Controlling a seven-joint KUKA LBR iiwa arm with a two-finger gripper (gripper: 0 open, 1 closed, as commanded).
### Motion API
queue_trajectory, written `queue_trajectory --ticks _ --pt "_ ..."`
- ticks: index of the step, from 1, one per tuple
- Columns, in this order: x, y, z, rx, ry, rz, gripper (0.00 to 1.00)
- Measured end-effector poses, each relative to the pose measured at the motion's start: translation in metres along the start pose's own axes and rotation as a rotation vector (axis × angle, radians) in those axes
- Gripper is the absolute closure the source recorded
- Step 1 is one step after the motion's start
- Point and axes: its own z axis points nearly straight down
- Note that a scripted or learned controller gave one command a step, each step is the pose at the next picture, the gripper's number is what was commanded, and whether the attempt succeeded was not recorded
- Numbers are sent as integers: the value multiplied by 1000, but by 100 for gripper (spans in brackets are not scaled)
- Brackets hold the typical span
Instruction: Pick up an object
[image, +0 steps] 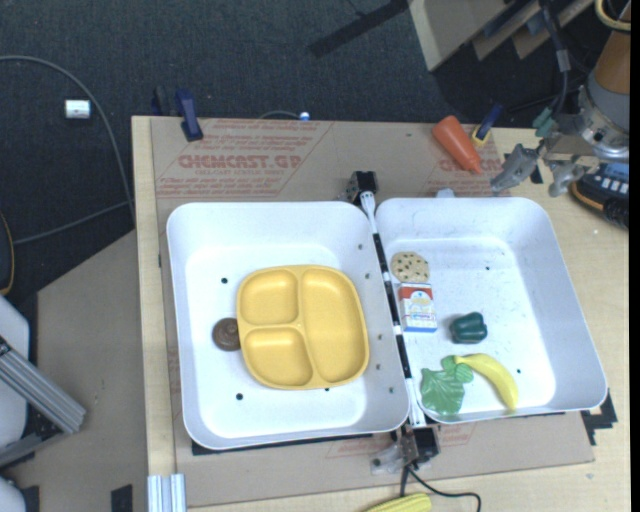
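We pick the banana (490, 377) as our target. It lies in the right bin (560, 290) toward five o'clock, just beside the green leaf (443, 389) and below the green pepper (467, 326). It looks like a light, stiff, smooth toy, so we would take it across the middle of its curve. Our end effector (535, 165) hangs past the bin's one o'clock corner, well apart from the banana, which sits toward its seven o'clock. It carries nothing, and we cannot tell how wide it stands.

Bright, even overhead light; the white bins (560, 300) nearly wash out. Shadows are soft and short beneath the yellow divided plate (302, 327). The picture is slightly soft and grainy throughout.
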Motion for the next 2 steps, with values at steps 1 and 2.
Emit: queue_trajectory --ticks 1,2 --pt "-21 -44 146 3 1 1 0" --pt "31 -100 154 3 2 0 0"
